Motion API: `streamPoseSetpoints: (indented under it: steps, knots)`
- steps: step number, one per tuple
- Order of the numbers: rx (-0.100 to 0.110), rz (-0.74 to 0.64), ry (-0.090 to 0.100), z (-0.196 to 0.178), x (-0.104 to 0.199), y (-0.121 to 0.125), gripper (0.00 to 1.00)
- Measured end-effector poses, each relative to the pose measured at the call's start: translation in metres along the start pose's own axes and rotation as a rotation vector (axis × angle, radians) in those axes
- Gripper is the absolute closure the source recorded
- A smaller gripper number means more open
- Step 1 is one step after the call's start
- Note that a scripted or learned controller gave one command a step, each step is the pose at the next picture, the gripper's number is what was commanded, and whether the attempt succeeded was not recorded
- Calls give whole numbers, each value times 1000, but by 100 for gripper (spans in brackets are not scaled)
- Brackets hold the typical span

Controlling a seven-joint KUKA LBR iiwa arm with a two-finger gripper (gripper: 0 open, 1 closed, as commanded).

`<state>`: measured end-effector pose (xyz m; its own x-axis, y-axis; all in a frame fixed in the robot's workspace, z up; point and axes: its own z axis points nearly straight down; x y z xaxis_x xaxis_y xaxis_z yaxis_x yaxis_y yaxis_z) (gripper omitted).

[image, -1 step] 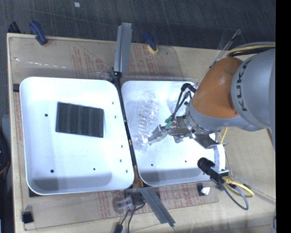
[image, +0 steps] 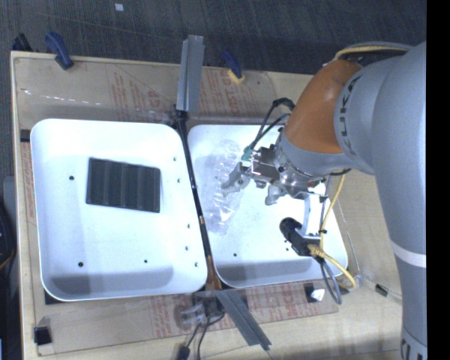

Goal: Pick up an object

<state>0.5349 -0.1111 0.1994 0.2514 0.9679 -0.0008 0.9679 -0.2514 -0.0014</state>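
**Arm over right bin, clear plastic item beneath it**

The grey arm point(image: 375, 118) reaches in from the right, its orange band sitting above the wrist. The gripper point(image: 247, 175) hangs low over the right bin point(image: 285, 276), at the edge of a crumpled clear plastic item point(image: 223, 178) lying in the bin's left half near the divider. Whether anything is held cannot be told from here. The left bin point(image: 60, 201) holds a dark ribbed rectangular pad point(image: 124, 185), lying flat toward its upper middle, well apart from the arm.
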Motion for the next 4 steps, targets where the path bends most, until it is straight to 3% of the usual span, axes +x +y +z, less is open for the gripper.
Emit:
streamPoseSetpoints:
  steps: [1, 2, 3, 4]
  knots:
    - [0, 122, 2, -74, -81, 2, 0]
    - [2, 15, 1, -49, 48, -26, 0]
    - [0, 134, 0, -64, -28, 4, 0]
    - [4, 236, 0, 12, -9, -26, 0]
